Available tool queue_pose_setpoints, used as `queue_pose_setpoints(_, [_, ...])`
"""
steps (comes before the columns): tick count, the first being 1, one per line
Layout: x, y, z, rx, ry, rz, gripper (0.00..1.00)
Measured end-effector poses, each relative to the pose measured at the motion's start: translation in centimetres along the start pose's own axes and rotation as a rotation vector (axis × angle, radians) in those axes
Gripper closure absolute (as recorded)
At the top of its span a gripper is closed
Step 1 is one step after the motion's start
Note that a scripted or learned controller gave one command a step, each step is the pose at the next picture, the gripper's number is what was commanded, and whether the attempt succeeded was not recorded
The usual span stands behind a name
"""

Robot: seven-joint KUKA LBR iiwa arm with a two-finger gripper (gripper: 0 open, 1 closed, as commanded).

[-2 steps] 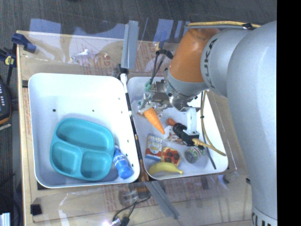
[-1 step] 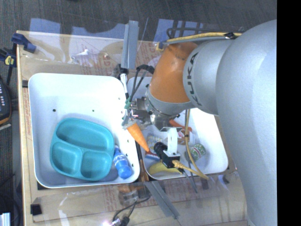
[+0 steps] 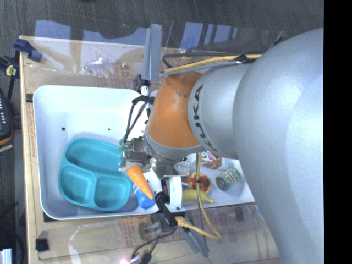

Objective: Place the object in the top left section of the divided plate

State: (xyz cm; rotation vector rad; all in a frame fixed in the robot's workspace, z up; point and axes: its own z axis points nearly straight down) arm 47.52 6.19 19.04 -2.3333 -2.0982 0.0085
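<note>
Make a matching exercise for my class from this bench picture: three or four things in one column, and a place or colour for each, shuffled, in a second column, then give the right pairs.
Things:
1. divided plate
2. carrot
3. small can
4. arm band

Descriptions:
A. orange, pointed, beside the plate's right edge
B. broad orange ring above the wrist
C. turquoise, lying in the left bin
D. green-labelled, in the right bin under the arm

Pairs: 1-C, 2-A, 3-D, 4-B
</note>
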Motion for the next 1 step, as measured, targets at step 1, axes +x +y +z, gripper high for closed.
queue_pose_setpoints(1, [-0.07, 0.02, -0.01, -0.001, 0.000, 0.001, 0.00])
